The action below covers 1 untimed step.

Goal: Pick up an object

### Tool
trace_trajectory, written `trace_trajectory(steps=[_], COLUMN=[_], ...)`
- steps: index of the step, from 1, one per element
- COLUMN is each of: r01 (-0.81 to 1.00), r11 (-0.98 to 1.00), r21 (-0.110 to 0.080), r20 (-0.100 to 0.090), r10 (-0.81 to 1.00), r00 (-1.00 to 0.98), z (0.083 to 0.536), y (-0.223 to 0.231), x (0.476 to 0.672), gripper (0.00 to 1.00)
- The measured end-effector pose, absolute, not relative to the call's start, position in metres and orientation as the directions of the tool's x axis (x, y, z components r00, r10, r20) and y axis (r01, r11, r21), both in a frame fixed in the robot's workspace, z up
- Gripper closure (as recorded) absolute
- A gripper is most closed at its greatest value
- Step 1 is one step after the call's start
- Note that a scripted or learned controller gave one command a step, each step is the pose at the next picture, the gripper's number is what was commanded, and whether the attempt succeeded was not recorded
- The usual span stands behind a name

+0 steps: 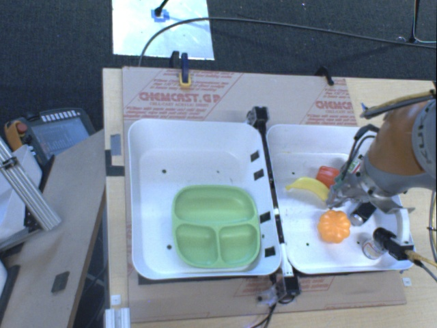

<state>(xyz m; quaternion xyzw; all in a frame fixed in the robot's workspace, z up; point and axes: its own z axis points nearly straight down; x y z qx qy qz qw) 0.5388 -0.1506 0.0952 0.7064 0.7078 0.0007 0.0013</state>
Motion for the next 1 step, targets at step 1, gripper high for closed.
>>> trace_trajectory(steps=[1], r01=[1.0], r11=[0.0], r21=[0.006], r20=[-0.002], r10=[1.0], r00=[0.0], z=[0.1544], y=[-0.1598], x=[0.5389], gripper=[1.0])
